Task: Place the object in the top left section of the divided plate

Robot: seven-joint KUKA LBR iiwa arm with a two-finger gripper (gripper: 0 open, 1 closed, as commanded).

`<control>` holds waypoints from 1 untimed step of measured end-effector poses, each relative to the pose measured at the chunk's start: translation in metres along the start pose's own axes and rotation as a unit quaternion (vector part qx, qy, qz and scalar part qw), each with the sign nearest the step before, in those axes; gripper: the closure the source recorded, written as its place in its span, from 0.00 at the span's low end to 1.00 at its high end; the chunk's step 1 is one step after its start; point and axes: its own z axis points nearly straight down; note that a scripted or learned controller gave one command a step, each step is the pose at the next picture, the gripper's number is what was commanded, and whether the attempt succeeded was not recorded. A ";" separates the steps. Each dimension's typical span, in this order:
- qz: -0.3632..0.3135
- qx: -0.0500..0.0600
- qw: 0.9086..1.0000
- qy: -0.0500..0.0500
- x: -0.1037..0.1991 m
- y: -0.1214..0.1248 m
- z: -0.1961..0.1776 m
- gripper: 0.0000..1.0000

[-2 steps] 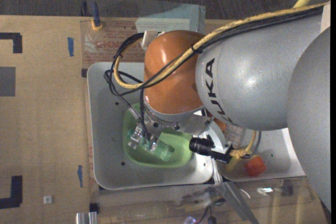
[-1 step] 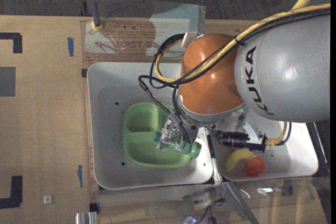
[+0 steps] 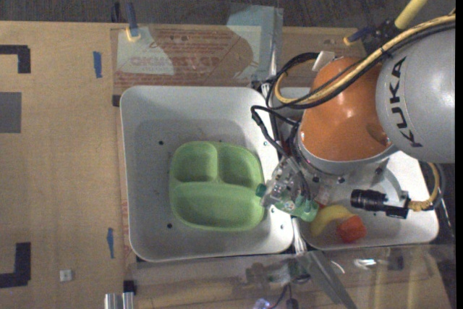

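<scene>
A light green divided plate point(image 3: 215, 187) lies in the left white bin point(image 3: 145, 155), with two small sections along its far side and one large section nearer the camera. My gripper point(image 3: 284, 192) hangs over the ridge between the two bins, just off the plate's right edge. A small teal-green object point(image 3: 304, 210) shows right under the gripper's near side, touching it, and a darker green bit point(image 3: 260, 190) shows at its left. The wrist hides how the object sits in the gripper.
The right bin point(image 3: 423, 228) holds a yellow banana-shaped toy point(image 3: 329, 217) and a red-orange piece point(image 3: 352, 228) next to it. The orange-banded arm point(image 3: 347, 119) and its cables cover most of that bin. A clear-covered cardboard sheet point(image 3: 188, 54) lies behind the left bin.
</scene>
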 end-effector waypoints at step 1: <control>-0.062 -0.005 0.998 -0.002 -0.011 0.052 0.027 1.00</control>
